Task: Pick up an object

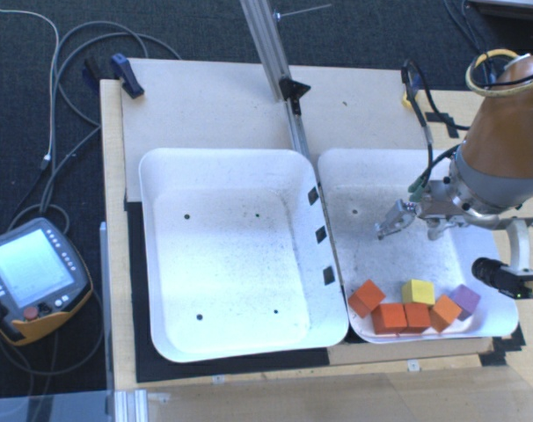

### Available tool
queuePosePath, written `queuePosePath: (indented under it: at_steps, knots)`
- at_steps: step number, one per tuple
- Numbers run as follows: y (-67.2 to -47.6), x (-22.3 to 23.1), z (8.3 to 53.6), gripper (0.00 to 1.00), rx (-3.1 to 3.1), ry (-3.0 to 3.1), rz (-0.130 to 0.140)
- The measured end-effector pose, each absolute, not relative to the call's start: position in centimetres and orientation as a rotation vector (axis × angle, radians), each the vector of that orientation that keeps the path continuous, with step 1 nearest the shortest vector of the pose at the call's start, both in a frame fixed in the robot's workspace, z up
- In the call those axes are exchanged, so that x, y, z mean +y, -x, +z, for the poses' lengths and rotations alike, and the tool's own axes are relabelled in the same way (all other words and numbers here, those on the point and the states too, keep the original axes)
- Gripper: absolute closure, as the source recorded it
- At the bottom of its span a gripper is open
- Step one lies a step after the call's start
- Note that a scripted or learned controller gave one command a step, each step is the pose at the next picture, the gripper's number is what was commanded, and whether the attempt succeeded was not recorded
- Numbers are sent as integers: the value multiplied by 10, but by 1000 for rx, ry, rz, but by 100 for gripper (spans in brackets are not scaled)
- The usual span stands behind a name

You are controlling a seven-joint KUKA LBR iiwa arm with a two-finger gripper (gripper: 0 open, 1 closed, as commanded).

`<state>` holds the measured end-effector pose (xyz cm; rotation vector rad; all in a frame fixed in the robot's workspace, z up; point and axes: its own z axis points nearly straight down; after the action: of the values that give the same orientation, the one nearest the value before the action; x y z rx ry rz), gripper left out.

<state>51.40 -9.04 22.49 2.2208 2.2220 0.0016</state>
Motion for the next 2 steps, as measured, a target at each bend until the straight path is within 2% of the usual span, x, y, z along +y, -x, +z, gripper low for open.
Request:
queuePosePath:
  at_steps: [1, 2]
  knots:
    - [-574, -110, 126, 0, 2225, -2223, -5]
    - [-576, -81, 164, 0, 2225, -2214, 6]
